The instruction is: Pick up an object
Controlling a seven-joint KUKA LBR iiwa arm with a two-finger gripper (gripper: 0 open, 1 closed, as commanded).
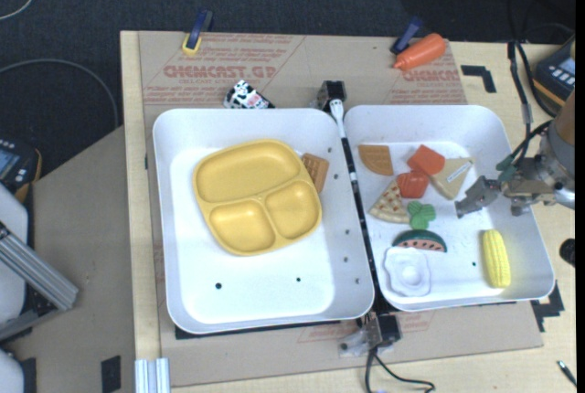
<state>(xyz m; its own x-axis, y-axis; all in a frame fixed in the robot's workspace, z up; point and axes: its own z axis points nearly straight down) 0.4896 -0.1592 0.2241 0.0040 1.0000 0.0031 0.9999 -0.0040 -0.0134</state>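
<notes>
The right bin [523, 283] holds several toy foods: a corn cob [496, 257], a watermelon slice [420, 241], a fried egg [408, 275], a green piece [421, 216], a pizza slice [391, 204], two red pieces [419, 172], a cheese wedge [452, 178] and a brown bread piece [376, 159]. My gripper [494, 197] hangs over the right side of this bin, just right of the cheese wedge and above the corn cob. I see nothing held in it.
The left bin [183, 291] carries a yellow divided plate [258, 196] with a brown waffle piece [315, 170] at its right edge. On the bench behind the bins lie an orange carrot [420, 52], a black-and-white toy [247, 96] and a yellow clamp [193, 39].
</notes>
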